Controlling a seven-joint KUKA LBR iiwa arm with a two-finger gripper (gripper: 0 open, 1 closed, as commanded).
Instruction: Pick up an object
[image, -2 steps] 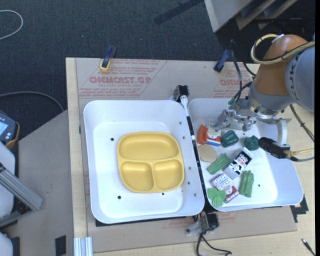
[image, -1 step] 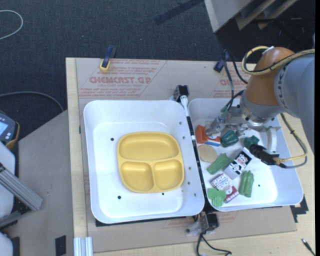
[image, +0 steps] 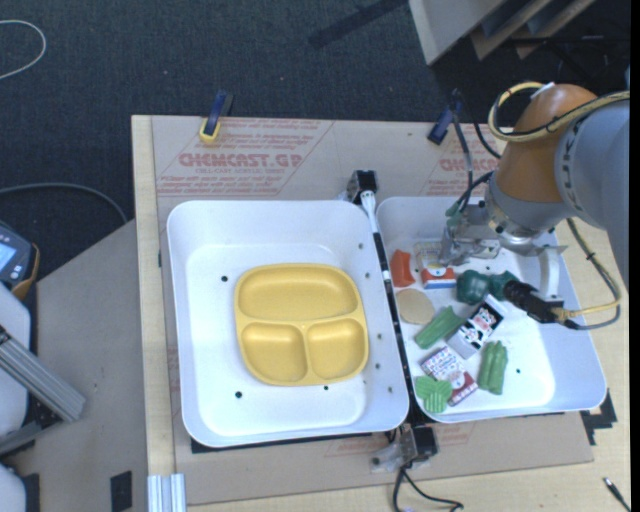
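My gripper hangs low over the far part of the right bin. It is just above a small white, orange and blue box. An orange piece lies to the gripper's left by the bin wall. A dark green rounded object sits just to its near right. Nothing shows as held.
Further forward in the right bin lie a tan disc, a green pickle shape, a black-and-white card, a green block and a light green dish. A yellow divided plate sits in the left bin.
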